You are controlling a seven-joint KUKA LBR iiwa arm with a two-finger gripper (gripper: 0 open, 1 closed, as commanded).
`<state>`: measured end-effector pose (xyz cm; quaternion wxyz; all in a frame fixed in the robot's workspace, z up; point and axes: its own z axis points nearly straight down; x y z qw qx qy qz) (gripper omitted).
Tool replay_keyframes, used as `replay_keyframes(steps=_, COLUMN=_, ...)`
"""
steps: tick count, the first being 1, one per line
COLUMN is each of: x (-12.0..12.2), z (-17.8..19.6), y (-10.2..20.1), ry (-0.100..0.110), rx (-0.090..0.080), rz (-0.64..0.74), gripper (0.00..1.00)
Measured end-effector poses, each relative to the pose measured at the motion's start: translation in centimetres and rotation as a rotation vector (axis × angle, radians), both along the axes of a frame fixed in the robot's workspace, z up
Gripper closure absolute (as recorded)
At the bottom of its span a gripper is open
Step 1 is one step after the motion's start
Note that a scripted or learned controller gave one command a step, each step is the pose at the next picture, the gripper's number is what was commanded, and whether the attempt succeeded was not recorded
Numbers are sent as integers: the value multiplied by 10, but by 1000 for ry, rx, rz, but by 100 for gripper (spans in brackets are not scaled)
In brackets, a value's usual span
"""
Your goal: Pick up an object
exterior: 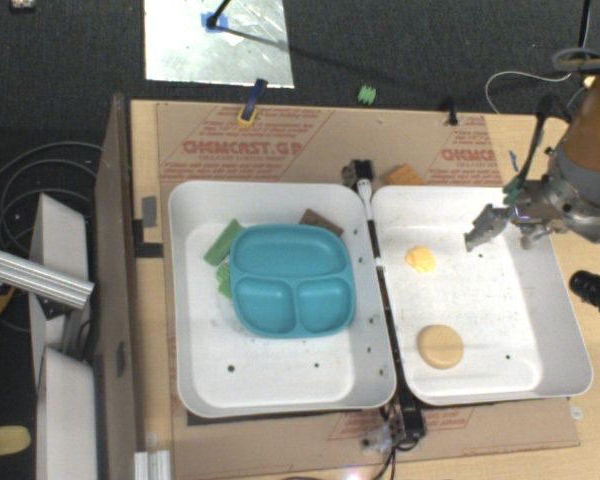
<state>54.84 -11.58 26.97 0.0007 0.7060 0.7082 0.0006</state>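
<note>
The right bin (550, 298) holds a small yellow lump (420, 259) near its left wall and a flat tan round disc (441, 347) toward its front. My gripper (506, 232) hangs over the bin's back right part, to the right of the yellow lump and apart from it. It is open, with nothing between its fingers; one dark finger (480, 231) points down-left. The left bin (195, 298) carries a blue divided plate (291, 279), with green pieces (221, 243) at the plate's left edge and a brown piece (321, 221) behind it.
The grey arm with its orange band (592, 118) comes in from the right over the right bin's far corner. An orange block (404, 175) and a black part (360, 173) sit just behind the seam between the bins. Cables lie off the bench to the left.
</note>
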Motion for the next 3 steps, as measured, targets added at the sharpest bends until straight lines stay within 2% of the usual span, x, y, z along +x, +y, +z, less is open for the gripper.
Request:
replay_keyframes(steps=1, x=-66, z=-80, y=-9, ry=12, rx=2, rz=-6, gripper=0)
replay_keyframes(steps=2, x=-59, z=-187, y=-1, ry=-5, rx=3, rz=-3, gripper=0)
replay_keyframes(steps=3, x=14, z=-162, y=-39, ry=-9, rx=-5, rz=1, gripper=0)
